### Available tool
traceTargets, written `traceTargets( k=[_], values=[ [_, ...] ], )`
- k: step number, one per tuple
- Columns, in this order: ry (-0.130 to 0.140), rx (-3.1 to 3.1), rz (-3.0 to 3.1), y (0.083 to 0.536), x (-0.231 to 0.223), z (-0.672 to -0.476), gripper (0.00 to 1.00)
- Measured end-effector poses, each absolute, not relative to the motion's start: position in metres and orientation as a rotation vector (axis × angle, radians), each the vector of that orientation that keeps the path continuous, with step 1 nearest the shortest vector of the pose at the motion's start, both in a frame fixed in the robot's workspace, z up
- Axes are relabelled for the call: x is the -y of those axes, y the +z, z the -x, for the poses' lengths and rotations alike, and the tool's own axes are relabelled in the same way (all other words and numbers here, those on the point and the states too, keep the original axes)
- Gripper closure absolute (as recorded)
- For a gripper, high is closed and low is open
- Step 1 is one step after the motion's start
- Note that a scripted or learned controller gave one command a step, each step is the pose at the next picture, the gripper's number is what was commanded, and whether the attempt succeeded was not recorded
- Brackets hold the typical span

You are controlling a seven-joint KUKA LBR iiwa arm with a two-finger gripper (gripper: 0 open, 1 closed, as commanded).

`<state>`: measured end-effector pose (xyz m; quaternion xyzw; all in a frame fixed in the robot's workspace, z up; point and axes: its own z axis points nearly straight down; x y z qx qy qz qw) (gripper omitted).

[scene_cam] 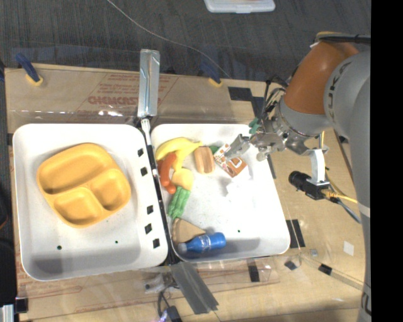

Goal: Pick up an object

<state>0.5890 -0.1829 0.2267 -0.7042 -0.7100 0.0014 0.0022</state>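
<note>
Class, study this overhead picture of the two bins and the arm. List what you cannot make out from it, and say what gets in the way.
- Gripper, camera view: its fingers blur into the orange-and-white carton beneath, so grasp and finger state are unreadable.
- Tan piece under the blue bottle: partly covered, identity unclear.
- Red item: half hidden by the banana.
- White object: cut by the top edge.

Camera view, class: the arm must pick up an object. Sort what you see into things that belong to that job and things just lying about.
Belonging to the job:
hand
orange-and-white box at the hand
right bin

Lying about:
banana
blue bottle
green piece
yellow tray
left bin
</note>
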Motion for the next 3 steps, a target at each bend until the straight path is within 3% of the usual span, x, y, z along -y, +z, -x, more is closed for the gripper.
traceTargets(
  k=[1,3],
  values=[
    [-0.022,2.18,2.296,0.12,0.182,-0.613,0.0],
    [-0.017,2.101,2.376,0.113,0.173,-0.648,0.0]
  ],
)
